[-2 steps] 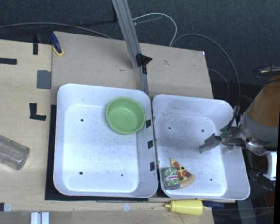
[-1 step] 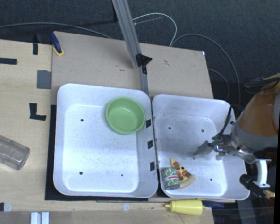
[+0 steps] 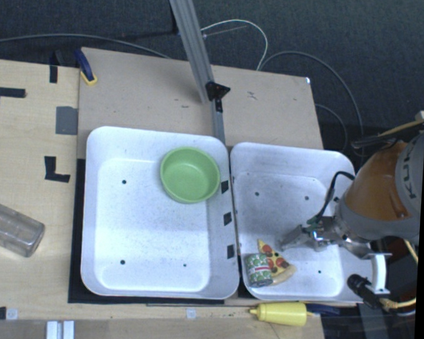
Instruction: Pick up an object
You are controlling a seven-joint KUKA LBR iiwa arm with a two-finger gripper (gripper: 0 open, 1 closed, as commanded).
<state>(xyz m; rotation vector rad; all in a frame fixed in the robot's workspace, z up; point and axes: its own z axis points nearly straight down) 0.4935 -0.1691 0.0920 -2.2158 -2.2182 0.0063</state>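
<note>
A green bowl sits upright in the left bin, near its back right corner. In the right bin a toy pizza slice lies by the front edge, touching a small green patterned packet on its left. My gripper hangs low over the right bin's floor, just above and right of the pizza slice, pointing left. Nothing shows in its grasp. The arm's orange band rises behind it at the right.
A yellow squeeze bottle lies on the bench just outside the right bin's front wall. A clear plastic cup lies far left. A grey pole slants down to the bins' back edge.
</note>
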